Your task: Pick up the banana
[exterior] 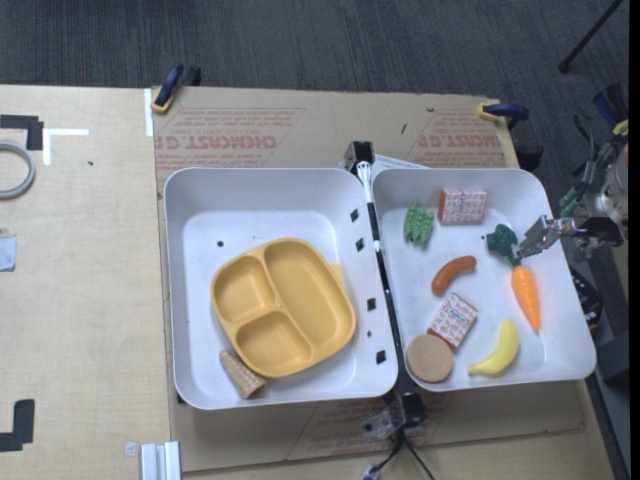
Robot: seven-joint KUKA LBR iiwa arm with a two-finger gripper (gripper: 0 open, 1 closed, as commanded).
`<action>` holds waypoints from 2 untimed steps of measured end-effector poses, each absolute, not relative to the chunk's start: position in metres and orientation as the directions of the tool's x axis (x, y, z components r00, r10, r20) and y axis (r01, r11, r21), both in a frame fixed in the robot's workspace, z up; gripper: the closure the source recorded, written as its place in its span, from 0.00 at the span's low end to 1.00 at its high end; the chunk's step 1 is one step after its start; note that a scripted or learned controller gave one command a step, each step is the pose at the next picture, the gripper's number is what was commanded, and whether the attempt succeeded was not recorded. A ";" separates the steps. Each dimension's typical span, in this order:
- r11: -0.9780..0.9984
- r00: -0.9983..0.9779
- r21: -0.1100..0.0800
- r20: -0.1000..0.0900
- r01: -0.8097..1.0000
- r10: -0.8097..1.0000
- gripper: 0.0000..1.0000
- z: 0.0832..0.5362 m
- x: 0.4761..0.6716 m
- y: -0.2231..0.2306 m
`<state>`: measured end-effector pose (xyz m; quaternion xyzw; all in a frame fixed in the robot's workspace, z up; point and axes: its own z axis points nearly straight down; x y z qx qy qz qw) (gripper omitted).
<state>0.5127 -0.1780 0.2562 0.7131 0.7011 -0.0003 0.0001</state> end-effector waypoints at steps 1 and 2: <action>0.083 -0.083 -0.001 0.001 0.997 0.997 0.00 0.111 0.478 -0.174; 0.210 -0.210 0.008 -0.005 0.978 0.978 0.00 0.095 0.480 -0.143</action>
